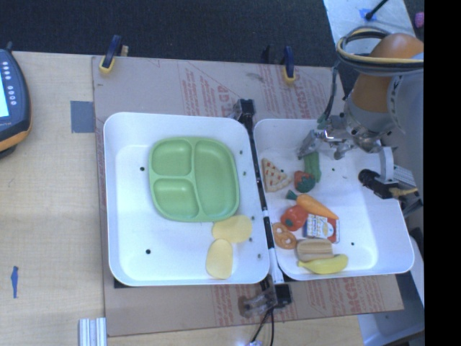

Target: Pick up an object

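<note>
At the near edge of the bench a black clamp (263, 303) is seen below the seam between the two bins. In the right bin (374, 254), nearest the front wall, a banana (323, 265) is laid, with a bread roll (314, 249) touching it just behind. Behind these a small red-and-white packet (319, 227) is placed, with a tomato slice (284, 238) and a red pepper (294, 218) to its left and a carrot (317, 206) lying aslant above it. In the left bin (126, 258) two pale yellow pieces (225, 245) are found near the front right corner, one before the other. Behind them a green divided plate (194, 179) is set flat, near the middle of the bin.

Farther back in the right bin a waffle wedge (274, 174) is placed by the left wall, and a green-and-red vegetable (309, 173) is seen just to its right. The gripper (322, 144) is held directly over this vegetable, at or just above its far end. Whether the fingers are parted or closed cannot be told, and nothing can be made out between them. The arm (382, 78) is seen at the right. At the far edge of the cardboard mat (180, 85) a yellow clamp (110, 55) and a blue clamp (289, 65) are fixed. At the far left a handheld controller (11, 99) is laid on the bench.
</note>
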